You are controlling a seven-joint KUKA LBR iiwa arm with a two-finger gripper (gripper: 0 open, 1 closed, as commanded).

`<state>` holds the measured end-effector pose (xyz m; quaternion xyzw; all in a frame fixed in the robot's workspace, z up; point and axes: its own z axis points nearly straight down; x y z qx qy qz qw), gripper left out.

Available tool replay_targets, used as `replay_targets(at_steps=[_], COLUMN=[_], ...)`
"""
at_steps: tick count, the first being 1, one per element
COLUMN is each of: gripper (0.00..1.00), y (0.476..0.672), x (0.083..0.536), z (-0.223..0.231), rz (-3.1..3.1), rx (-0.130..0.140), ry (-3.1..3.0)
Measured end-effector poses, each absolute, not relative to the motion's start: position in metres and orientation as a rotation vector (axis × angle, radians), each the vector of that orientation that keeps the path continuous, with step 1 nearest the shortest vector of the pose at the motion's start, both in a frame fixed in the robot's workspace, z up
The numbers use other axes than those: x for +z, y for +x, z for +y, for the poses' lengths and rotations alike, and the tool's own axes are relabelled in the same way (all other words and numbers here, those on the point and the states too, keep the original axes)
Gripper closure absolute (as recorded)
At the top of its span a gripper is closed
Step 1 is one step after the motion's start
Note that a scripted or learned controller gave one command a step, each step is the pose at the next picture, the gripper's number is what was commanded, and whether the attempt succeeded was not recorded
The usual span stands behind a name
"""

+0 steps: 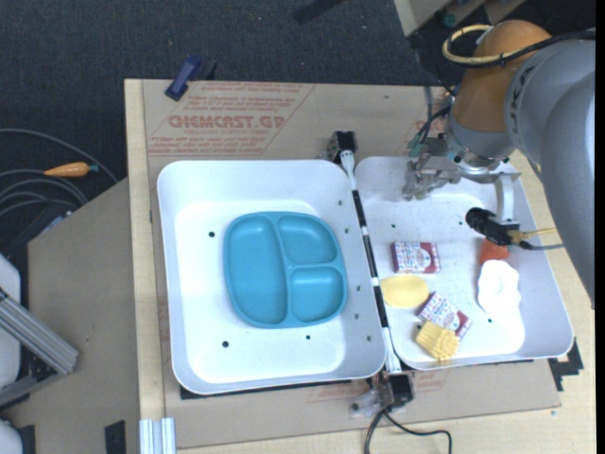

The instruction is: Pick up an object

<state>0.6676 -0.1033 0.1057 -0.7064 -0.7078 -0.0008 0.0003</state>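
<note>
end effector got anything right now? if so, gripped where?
Nothing held. The end effector sits over bare floor at the far end of the right bin, with nothing between its fingers; the objects lie nearer the camera, apart from it.

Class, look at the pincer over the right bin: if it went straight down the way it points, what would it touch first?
Probably the bare white floor of the right bin, near its back edge; the pincer hangs above no item, though depth is unclear.

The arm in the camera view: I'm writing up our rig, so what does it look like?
The arm is thick and rounded, light grey, with an orange band above the wrist. A yellowish cable loops beside that band, and thin dark wires run down to the small grey metal tool at its end.
</note>
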Motion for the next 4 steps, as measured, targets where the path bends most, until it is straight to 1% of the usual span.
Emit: replay_targets(at_steps=[1,2,3,4], gripper=[0.00,0.00,1.00,0.00], y=[0.667,0.666,0.667,0.667], x=[0.105,0.084,0.096,0.095], z=[-0.103,-0.112,-0.111,-0.111], rz=[-2.223,-2.219,-2.221,-2.221], rx=[-0.001,0.003,0.001,0.002], ry=[-2.219,-2.221,-2.221,-2.221])
